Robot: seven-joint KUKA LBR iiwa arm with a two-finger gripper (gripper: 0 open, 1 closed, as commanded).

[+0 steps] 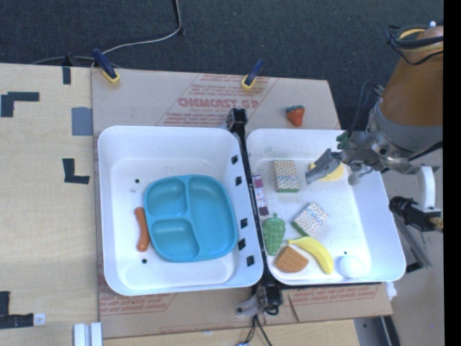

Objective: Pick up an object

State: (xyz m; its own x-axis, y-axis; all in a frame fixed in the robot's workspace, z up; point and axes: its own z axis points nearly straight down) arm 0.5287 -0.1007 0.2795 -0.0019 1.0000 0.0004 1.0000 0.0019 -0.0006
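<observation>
Nearest me, the front of the right bin (374,215) had a white ball (353,266), a banana (315,251) and an orange waffle-looking wedge (291,259), with a green ridged thing (274,233) just behind that. A patterned little block (310,218) sat mid-bin, and a purple-pink stick (260,195) lay along the divider wall. Left bin (115,193) held a blue divided plate (190,217) with an orange carrot-ish piece (142,229) just beside it on its left.

Further back in the right bin, the gripper (323,167) hung low, pointing left. Honestly couldn't tell how wide it was or if it had anything. Something yellow (333,174) showed right under it, maybe touching. A checkered block (286,175) lay just left of the tips. Way back on the counter (43,193), a small strawberry (294,114).
</observation>
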